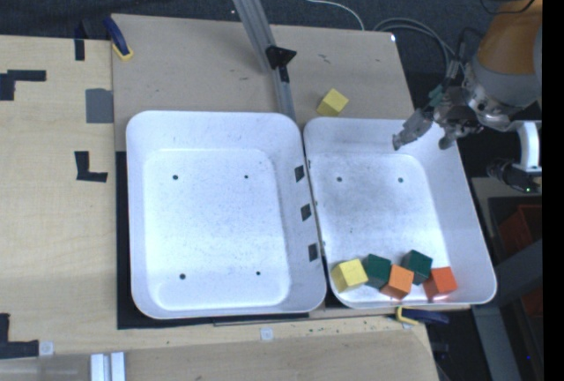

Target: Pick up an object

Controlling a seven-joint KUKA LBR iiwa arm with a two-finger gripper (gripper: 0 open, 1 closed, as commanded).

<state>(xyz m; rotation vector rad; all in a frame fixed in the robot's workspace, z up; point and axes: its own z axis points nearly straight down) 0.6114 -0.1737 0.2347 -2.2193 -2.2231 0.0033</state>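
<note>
Several small blocks lie in the near corner of the right bin [458, 194]: a yellow block [350, 272], a dark green block [378, 267], an orange block [399, 280], a second green block [418, 264] and a red-orange block [441, 280]. Another yellow block [333, 102] sits on the bench behind the bins. My gripper [426, 133] hangs over the far right corner of the right bin, well away from the blocks. Its two fingers are spread apart with nothing between them.
The left bin [141, 194] lies beside the right one. A grey metal bar [251, 9] slants down from the top to the gap between the bins. Cables [414, 31] trail on the bench behind the right bin.
</note>
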